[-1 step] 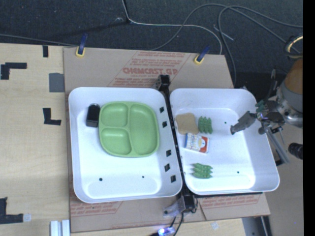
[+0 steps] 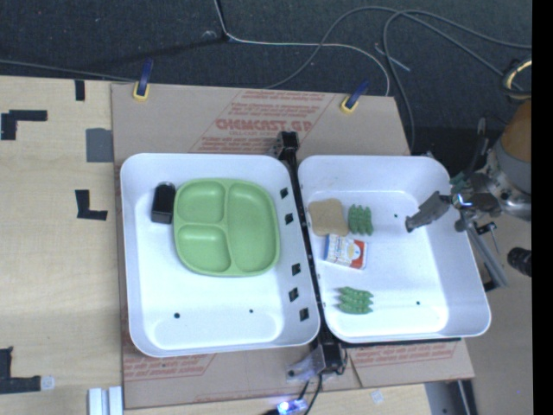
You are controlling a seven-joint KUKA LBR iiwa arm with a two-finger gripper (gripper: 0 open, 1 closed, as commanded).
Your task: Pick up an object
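In right bin | green pod (lower one) | long axis left-right

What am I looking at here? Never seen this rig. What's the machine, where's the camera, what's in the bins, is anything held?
One fixed camera looks down at a slant on a bench with two white bins. The left bin holds a green divided plate and a small black block. The right bin holds a tan pad, two green pieces and a red-and-white packet. The robot arm reaches in from the right; its gripper hangs over the right bin. Nothing visible is held in its jaws.
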